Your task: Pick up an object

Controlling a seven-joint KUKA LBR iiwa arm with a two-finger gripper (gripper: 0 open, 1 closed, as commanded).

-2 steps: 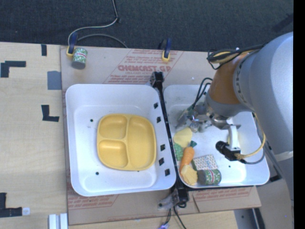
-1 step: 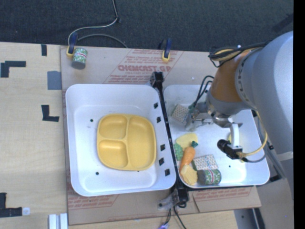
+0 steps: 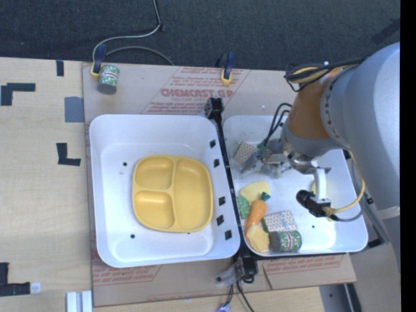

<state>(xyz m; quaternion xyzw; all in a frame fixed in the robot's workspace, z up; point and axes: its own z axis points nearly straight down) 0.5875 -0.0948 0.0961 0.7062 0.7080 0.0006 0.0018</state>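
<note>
Gripper (image 3: 257, 163) is seen low in the right bin (image 3: 354, 242), upper-left part of that bin, just right of the divider at mid-frame. Whether the claw is spread or pressed together can't be told; the wrist and cabling mask it. Nothing is seen pinched in it.

Candidate objs are clustered in the bin's lower-left: a small patterned piece (image 3: 244, 153) just beside the gripper at its upper left, a yellow piece (image 3: 255, 190) below it, an orange carrot (image 3: 255, 216) lying at a slant, a green item (image 3: 242, 206) against the divider, a patterned box (image 3: 280, 221) and a dark can (image 3: 286, 240) touching near the bottom edge.

Judgement: approach/descend step, pick not yet made. The patterned piece is nearest, so it is best targeted. Claw should be centred over it, kept off the bin wall, closed only once seated low, then lifted straight up. Risk: obj nudged against the divider, or a pinch on its edge only.

Left bin (image 3: 104, 174) holds a yellow divided plate (image 3: 173, 194); not needed.
</note>
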